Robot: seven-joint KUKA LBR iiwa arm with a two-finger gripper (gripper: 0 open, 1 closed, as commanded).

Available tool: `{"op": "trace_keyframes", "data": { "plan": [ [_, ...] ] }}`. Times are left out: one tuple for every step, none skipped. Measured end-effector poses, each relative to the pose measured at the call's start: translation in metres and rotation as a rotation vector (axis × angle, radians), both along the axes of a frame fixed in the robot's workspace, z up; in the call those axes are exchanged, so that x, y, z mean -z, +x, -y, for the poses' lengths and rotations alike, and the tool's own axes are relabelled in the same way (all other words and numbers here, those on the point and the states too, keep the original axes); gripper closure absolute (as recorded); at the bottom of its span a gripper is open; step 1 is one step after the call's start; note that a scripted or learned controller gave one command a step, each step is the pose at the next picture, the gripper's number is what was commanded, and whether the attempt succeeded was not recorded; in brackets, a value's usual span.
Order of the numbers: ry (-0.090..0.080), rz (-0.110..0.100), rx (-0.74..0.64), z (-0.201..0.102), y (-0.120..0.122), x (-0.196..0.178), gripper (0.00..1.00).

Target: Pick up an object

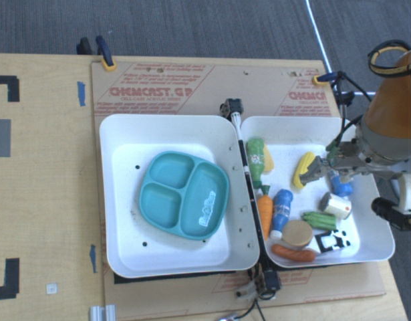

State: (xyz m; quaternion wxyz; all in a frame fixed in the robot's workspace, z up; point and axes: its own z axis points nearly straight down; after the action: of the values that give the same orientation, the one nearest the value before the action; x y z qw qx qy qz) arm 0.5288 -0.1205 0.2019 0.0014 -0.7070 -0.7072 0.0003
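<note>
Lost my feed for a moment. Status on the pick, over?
Gripper low in right bin, beside the yellow banana; grip unconfirmed. Blue cup and green pepper crowd close. Teal tray alone in left bin.

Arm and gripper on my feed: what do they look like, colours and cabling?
The arm has a broad orange band over a grey wrist section. Black cables loop around its top and run down its side. The gripper is a dark grey metal assembly with a blue part beneath.

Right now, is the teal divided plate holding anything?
Empty. All three compartments of the teal divided plate show bare; the toys lie in the right bin.
</note>
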Motion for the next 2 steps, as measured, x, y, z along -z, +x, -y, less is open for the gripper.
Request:
{"op": "trace_keyframes", "data": {
  "plan": [
    [-0.002,0.006,-0.395,0.013,0.058,0.116,0.0],
    [-0.003,0.009,-0.394,0.013,0.059,0.106,1.0]
  ]
}}
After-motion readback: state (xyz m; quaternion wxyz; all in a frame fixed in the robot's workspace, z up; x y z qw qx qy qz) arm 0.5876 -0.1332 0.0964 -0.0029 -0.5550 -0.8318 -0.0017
